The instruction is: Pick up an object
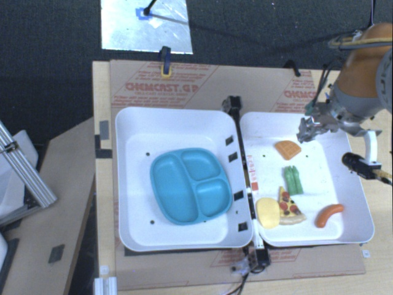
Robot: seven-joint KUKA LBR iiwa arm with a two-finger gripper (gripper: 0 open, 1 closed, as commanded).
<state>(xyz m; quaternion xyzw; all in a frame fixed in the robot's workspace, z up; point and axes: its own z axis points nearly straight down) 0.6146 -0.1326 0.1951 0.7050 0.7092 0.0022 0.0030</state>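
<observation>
hovering just above and right of the orange toy pastry (287,149), pincer (305,133) with grip state impossible to tell. probably light, stiff, slick plastic; best pinched across its narrow width.

Dark carpet floor (49,54) surrounds a tan bench (104,91) bearing a metal sheet (123,17).

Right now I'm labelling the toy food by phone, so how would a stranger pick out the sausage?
Look at the right-hand white bin, the one without the blue divided plate. Go to its near right corner: the sausage lies there alone, apart from the pizza slice. It is the one smooth, curved, orange-red piece.
</observation>
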